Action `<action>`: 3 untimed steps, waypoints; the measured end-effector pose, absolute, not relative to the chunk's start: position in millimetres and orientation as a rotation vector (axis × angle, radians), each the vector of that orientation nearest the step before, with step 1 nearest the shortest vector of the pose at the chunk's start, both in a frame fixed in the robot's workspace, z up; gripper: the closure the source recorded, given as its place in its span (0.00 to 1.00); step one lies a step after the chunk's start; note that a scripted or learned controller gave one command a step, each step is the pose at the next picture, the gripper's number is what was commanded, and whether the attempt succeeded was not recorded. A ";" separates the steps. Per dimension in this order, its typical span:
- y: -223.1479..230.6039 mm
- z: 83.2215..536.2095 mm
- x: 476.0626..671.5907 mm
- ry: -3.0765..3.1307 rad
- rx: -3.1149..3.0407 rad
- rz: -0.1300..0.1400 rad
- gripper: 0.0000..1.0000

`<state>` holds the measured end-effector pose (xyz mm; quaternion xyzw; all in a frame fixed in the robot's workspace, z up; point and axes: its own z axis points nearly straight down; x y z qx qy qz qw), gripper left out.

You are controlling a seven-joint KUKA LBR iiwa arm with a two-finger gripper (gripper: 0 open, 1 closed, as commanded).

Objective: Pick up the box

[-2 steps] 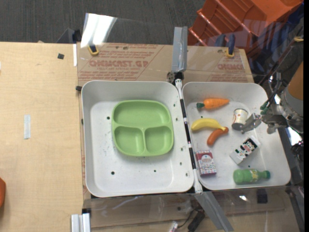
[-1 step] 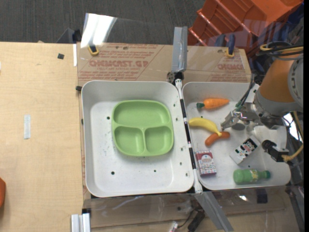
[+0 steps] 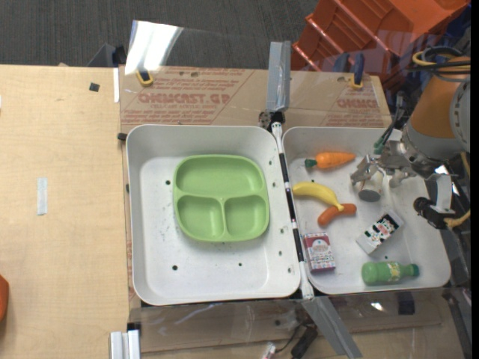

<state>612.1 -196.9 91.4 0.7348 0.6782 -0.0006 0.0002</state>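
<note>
A small pink and white box (image 3: 319, 251) lies flat in the right bin (image 3: 441, 254), close to its left wall and front edge. A black and white carton (image 3: 379, 232) lies tilted further right. My gripper (image 3: 365, 183) hovers over the upper middle of the right bin, above and behind both. Its fingers (image 3: 358, 173) stand apart, so it is open with nothing between them. It touches neither the box nor the carton.
The right bin also holds an orange carrot (image 3: 333, 159), a yellow banana (image 3: 318, 193), a second small carrot (image 3: 337, 213) and a green bottle (image 3: 389, 273) at the front. A green divided plate (image 3: 221, 197) sits in the left bin (image 3: 146, 260).
</note>
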 end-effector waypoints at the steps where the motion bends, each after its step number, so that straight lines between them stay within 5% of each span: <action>1: -196.7 100.4 612.6 2.133 2.304 -0.003 1.00; 2: -116.0 201.2 659.2 2.147 2.292 -0.002 1.00; 3: -19.7 258.3 645.0 2.145 2.295 -0.004 1.00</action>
